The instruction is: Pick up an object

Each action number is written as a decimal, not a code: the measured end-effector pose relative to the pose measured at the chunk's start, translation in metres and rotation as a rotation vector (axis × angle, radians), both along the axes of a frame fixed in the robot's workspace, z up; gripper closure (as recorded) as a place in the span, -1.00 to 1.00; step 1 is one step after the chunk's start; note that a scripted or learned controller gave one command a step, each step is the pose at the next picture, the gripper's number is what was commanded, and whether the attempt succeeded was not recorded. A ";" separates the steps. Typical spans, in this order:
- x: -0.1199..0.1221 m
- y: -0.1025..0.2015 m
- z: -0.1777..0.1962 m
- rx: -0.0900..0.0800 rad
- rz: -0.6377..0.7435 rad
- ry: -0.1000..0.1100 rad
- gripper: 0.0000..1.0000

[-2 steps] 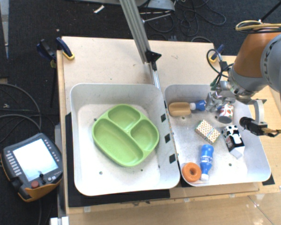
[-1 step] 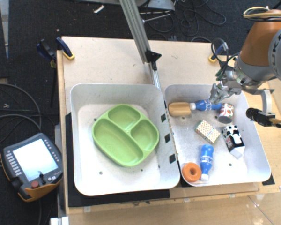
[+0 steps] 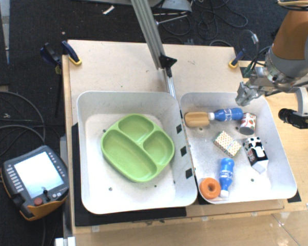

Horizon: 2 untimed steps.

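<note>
The right bin (image 3: pixel 277 137) holds several small objects. A brown bread-shaped piece (image 3: pixel 196 119) lies beside a blue bottle (image 3: pixel 226 115) and a red and white can (image 3: pixel 248 122) along the far side. A checkered box (image 3: pixel 227 143) and a black and white carton (image 3: pixel 256 152) sit mid-bin. A second blue bottle (image 3: pixel 225 174) and an orange ring (image 3: pixel 210 187) lie at the near edge. My gripper (image 3: pixel 245 94) hangs above the bin's far right rim, just beyond the can and first bottle, touching nothing that I can see.
The left bin (image 3: pixel 87 117) holds a green divided plate (image 3: pixel 137 146). A slanted metal pole (image 3: pixel 151 29) ends at the divide between the bins. A teach pendant (image 3: pixel 33 181) lies off the bench at left. Clamps (image 3: pixel 68 53) grip the bench's far corners.
</note>
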<state>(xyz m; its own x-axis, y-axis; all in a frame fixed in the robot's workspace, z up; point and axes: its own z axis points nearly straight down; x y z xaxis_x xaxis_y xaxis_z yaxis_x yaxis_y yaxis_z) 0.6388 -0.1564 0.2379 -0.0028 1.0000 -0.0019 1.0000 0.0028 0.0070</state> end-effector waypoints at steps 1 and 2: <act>0.010 0.057 -0.008 0.004 0.005 0.007 1.00; 0.013 0.113 -0.017 0.004 0.006 0.007 1.00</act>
